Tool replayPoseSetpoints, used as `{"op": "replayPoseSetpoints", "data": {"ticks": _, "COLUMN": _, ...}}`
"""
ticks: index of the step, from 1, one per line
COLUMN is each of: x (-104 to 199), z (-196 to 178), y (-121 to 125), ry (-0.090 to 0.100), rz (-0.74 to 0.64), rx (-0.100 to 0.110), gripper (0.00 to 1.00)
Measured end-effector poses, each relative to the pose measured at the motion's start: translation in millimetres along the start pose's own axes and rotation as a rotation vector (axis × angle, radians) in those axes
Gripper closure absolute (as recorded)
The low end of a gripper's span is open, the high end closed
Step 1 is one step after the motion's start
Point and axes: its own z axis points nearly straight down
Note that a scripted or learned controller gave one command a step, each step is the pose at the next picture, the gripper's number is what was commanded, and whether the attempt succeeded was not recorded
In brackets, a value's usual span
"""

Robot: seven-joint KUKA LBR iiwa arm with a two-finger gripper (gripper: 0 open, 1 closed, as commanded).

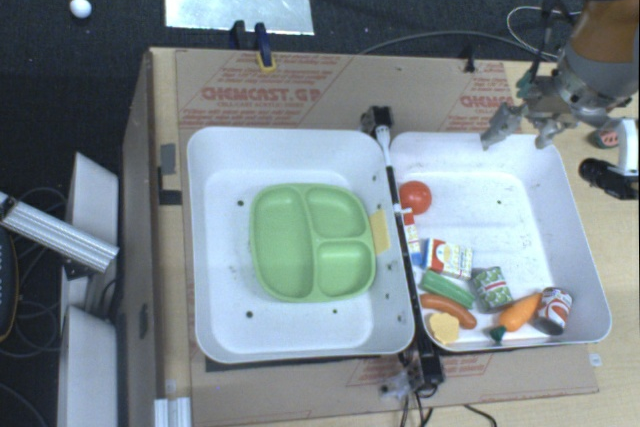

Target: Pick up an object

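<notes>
My gripper hangs open over the far rim of the right bin, with nothing between its two grey fingers. The toys lie well below it in the picture, at the bin's near side: a red tomato, a small red and white carton, a green box, a green pepper, a sausage, a carrot and a can. A yellow piece sits in the near corner.
The left bin holds a green divided plate. A yellow slice leans by the wall between the two bins. Cardboard covers the bench around the bins, and cables run behind the arm at the right.
</notes>
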Motion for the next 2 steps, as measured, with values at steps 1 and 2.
{"op": "replayPoseSetpoints", "data": {"ticks": 1, "x": -19.6, "z": 140.8, "y": -112.3, "ry": 0.0, "rz": 0.003, "rx": 0.003, "gripper": 0.0}}
{"op": "replayPoseSetpoints", "data": {"ticks": 2, "x": 22.3, "z": 153.0, "y": -158.2, "ry": 0.001, "rz": 0.002, "rx": 0.001, "gripper": 0.0}}
